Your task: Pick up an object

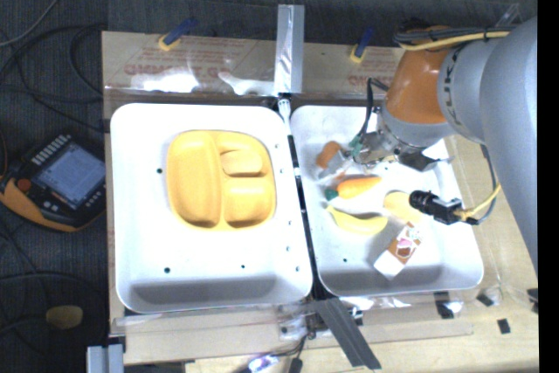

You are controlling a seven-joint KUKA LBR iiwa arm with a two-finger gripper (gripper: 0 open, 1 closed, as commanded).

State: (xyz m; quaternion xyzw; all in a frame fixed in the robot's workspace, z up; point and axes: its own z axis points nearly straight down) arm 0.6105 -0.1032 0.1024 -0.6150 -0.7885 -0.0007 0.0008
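The pincer (365, 155) hangs low in the right bin (454, 262); I cannot tell its state. An orange carrot (358, 185) lies just beneath it, a banana (360, 218) beyond. This looks like the reach; next calls for a straight descent onto the carrot.

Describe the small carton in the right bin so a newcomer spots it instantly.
Start at the right bin, the one the grey arm reaches into. Near its front edge, below the yellow banana-like pieces, lies a small white carton tilted on its side. It is the only boxy, white item there, with a red-brown picture on its face; its neighbours are rounded and yellow or orange.
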